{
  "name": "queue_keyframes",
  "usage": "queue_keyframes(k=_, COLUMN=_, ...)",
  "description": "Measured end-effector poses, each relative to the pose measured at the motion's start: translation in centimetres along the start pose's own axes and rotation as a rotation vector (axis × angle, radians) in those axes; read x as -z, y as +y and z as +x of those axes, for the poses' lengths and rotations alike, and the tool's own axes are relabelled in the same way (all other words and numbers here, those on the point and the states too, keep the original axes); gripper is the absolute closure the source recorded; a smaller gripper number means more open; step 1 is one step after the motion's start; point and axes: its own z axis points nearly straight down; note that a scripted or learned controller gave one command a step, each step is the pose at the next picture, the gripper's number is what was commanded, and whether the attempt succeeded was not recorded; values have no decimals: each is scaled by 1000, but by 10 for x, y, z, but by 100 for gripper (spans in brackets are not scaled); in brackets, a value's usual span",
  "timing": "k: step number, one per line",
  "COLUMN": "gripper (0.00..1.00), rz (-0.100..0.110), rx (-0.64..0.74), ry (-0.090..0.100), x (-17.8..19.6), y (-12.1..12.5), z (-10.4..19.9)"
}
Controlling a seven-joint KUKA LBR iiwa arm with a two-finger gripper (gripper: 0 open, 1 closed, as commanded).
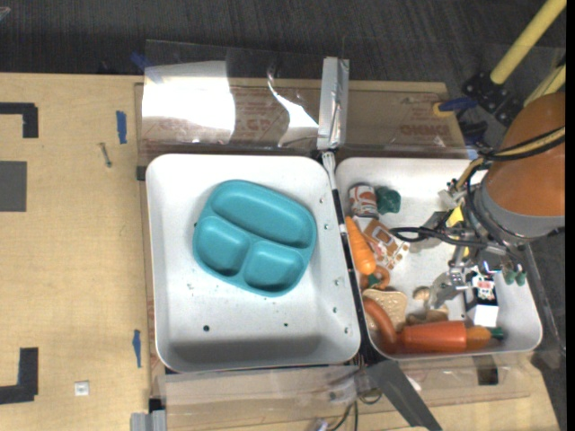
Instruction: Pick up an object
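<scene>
The right bin (pixel 526 330) holds a pile of toy foods along its left and front sides. A long orange carrot (pixel 437 335) lies along the front wall, with a bun-like piece (pixel 386 310) to its left. A small orange carrot (pixel 362 250) lies by the left wall, and a green piece (pixel 388 199) and a small can (pixel 362 197) sit at the back. My gripper (pixel 446 287) hangs low in the bin's middle, just above the long carrot and a tan piece (pixel 424 313). Nothing is visibly held.
The left bin (pixel 171 330) bears a teal divided plate (pixel 254 236). The arm's orange band (pixel 532 164) and cables overhang the right bin's right half. A clear plastic sheet (pixel 234 106) lies behind both bins. A yellow pole (pixel 535 27) crosses the top right.
</scene>
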Motion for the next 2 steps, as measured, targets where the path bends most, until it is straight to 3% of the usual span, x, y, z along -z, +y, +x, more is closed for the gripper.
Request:
queue_keyframes(k=1, gripper=0, rz=6, rx=108, ry=-31, x=-77, y=-59, z=11)
queue_keyframes(k=2, gripper=0, rz=-1, rx=43, ry=-2, x=-91, y=-51, z=-57)
